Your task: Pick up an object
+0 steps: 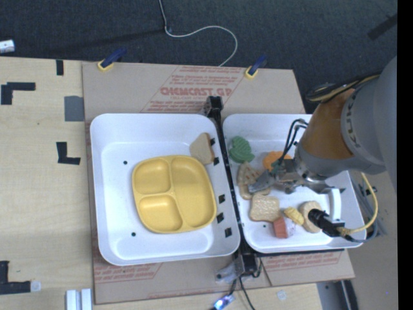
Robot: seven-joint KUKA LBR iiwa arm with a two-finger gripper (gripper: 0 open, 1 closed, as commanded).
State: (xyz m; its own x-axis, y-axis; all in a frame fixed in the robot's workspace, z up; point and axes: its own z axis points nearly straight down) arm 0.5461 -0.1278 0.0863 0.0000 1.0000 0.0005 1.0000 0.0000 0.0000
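- Two white bins side by side on the bench; black divider [222, 166] between them taken as landmark.
- Left of the divider: left bin [106, 173] with a yellow sectioned plate [173, 194] lying flat, and a tan bread-like slice [204, 150] propped at the bin's upper right, just beside the divider.
- Right of the divider: right bin [258, 123] crowded with toy food — green leafy piece [241, 149] nearest the divider at top, tan lumpy piece [246, 173] below it, square toast-like piece [264, 208] lower down, small red block [281, 228] just below that, yellowish piece [293, 214] and a ring-shaped piece [312, 216] farther right, orange piece [273, 158] partly behind the hand.
- Hand [276, 178] down in the middle of the right bin, well right of the divider, low among the pieces; arm entering from the right.
- Hard to tell how far apart the fingers stand, or whether anything sits between them — dark grey metal blurs into the clutter there.
- Likeliest targets by closeness: tan lumpy piece just toward the divider from the hand, toast-like piece just below it, orange piece just above it.
- Tan lumpy piece's long axis roughly parallel to the divider; a grasp across its short width looks the more workable.
- Risk, as a guess: tight packing, so fingers may catch a neighbour or push pieces aside.
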